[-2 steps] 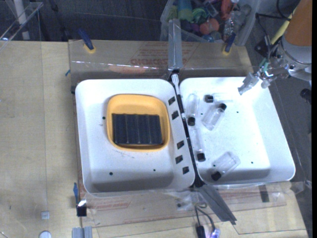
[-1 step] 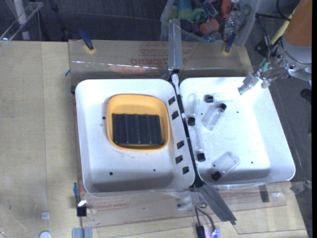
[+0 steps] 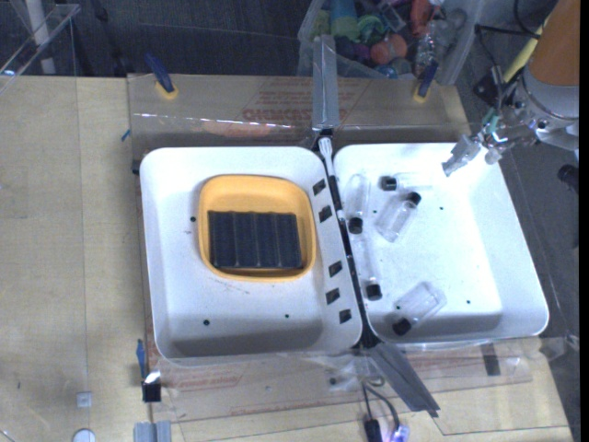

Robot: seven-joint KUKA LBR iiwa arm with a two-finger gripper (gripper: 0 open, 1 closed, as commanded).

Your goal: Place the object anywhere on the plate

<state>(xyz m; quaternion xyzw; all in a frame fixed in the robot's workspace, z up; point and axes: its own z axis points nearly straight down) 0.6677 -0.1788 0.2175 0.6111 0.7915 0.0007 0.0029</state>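
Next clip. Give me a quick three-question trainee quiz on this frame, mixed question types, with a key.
1. True or false: the yellow plate sits in the left bin.
2. Which bin holds the clear bottles? A) left B) right C) both
3. Fill in: the black ridged object lies on the ____.

Key:
1. True.
2. B, the right bin; another clear bottle lies nearer its front edge.
3. Plate. The gripper hangs over the right bin's far edge, away from it.
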